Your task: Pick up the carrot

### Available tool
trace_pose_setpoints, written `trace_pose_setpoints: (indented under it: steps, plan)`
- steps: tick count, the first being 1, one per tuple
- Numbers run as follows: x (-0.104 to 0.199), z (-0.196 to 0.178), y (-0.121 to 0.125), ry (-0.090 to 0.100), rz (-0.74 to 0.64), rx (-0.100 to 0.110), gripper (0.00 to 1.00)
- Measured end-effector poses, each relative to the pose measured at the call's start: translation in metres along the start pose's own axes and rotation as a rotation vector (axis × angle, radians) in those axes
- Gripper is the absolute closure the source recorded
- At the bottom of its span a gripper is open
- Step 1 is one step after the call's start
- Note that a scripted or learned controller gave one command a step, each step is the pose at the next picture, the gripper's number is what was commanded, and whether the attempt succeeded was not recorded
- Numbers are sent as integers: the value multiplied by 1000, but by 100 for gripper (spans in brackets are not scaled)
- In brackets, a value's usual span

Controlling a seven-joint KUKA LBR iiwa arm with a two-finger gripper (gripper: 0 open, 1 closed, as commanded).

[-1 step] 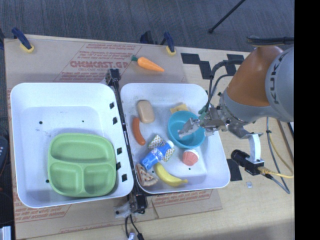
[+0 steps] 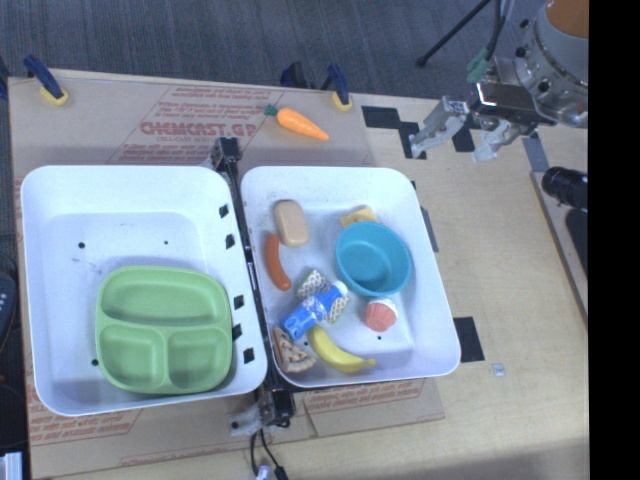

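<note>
Gripper [image 2: 460, 138] hung over bare bench past my right bin [image 2: 425, 268], fingers spread, grasping nothing. Carrot [image 2: 301, 124] lay farther off on the cardboard [image 2: 180, 128] behind the bins, untouched; approach and grasp remained.

The arm [image 2: 560, 28] is cut off by the top edge at the far right. The blue bowl [image 2: 373, 258] hides most of a yellow item [image 2: 358, 215] behind it. A small patterned item [image 2: 292, 350] beside the banana [image 2: 340, 352] is too small to identify.

Carrot [image 2: 301, 124]: orange, green stem end pointing left, lying flat on cardboard behind right bin.
</note>
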State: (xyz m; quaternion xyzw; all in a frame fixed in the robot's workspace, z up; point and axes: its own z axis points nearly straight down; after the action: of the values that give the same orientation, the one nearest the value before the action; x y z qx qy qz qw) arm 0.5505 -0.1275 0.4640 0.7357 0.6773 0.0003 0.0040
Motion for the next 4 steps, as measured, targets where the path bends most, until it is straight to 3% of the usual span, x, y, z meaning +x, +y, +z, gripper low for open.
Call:
trace_pose_setpoints:
  steps: [1, 2, 3, 4]
  plan:
    - [24, -11, 77, 1, 165, 14, 0]
    - [27, -21, 77, -4, 149, 19, 100]
    - [46, 167, 55, 3, 35, 30, 100]
    - [108, 210, 36, 0, 343, 23, 100]
